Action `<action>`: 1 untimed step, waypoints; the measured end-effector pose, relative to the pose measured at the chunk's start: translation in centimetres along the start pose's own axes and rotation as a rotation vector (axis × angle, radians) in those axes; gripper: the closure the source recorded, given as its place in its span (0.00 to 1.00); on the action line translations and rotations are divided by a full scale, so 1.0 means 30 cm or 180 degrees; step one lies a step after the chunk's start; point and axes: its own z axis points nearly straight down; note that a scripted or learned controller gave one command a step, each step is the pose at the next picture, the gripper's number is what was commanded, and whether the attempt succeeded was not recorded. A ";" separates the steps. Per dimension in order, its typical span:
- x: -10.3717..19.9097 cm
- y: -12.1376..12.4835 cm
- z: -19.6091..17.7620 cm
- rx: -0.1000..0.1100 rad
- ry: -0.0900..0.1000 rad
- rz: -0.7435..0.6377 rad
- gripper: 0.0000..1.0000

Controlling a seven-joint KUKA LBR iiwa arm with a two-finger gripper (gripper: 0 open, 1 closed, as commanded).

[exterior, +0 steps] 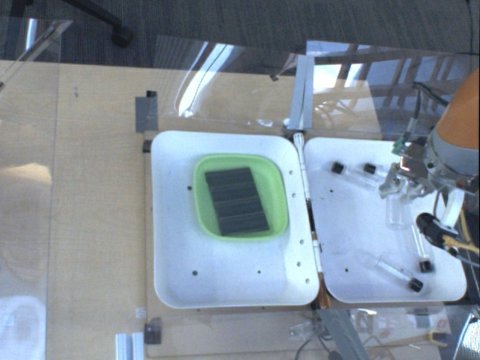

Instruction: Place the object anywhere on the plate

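Right, two shallow white bins sit side by side on the pale wooden bench [75, 201]. In the left bin [172, 268] rests a square lime-green plastic plate [279, 201] with rounded corners, and a dark grey ridged rectangular block [237, 200] lies flat on it, near the plate's middle, turned a little off the plate's edges. So the block is on the plate, well apart from the arm.

Over at the right bin [352, 276], the grey arm with its orange band [459, 118] reaches in from the right edge, and the two-finger gripper [396, 187] hangs above the bin's upper right part. How wide the tool stands I cannot tell from this slant.

Scattered in that bin are several small clear plastic tubes with black caps: two near the top [339, 169], one lower down [397, 273], another by the right side [421, 252].
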 end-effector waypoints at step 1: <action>0.352 -0.228 0.052 0.0013 0.0004 -0.0093 1.00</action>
